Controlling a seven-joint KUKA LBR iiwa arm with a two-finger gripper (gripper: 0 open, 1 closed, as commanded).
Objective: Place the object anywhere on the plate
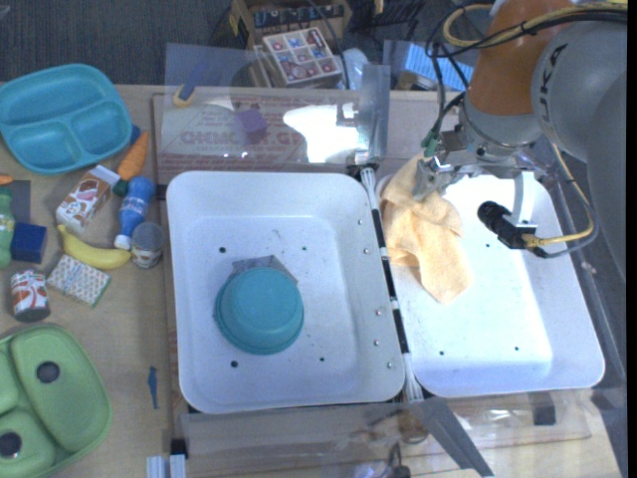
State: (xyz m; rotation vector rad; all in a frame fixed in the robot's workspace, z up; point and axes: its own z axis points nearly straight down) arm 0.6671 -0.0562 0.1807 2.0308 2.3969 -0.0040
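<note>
Single fixed camera, mounted above the tabletop [119, 317], looking down at a slant. Both white bins in frame side by side: left bin [199, 217], right bin [557, 357]. Near tabletop edge at bottom of frame, floor clutter at far top. Arm [557, 58] enters from the right, close to the lens. Middle range; tabletop's left part included.
</note>
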